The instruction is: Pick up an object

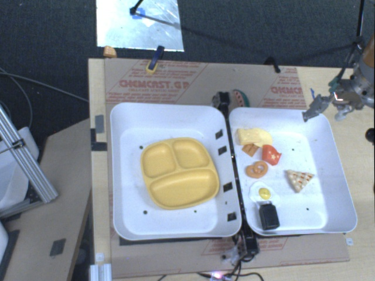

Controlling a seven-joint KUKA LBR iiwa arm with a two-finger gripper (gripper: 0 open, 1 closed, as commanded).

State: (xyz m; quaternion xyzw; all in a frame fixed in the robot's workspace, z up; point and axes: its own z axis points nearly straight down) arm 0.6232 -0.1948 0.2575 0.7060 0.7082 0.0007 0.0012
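Observation:
The right bin [334, 174] holds several toy foods: a yellow cheese wedge [255, 136], a small orange cracker [251, 150], a red tomato piece [270, 154], an orange pretzel ring [256, 170], a pizza slice [299, 180], a fried egg [263, 192] and a black block [269, 215]. My gripper [327, 111] hangs over the bin's far right corner, up and to the right of all the items. It is open with nothing between its fingers.
The left bin [126, 157] carries a yellow divided plate [180, 171]. Black clips [222, 151] line the seam between the bins. A cardboard sheet [176, 84] lies under both bins, and a metal frame [23, 157] stands at the left.

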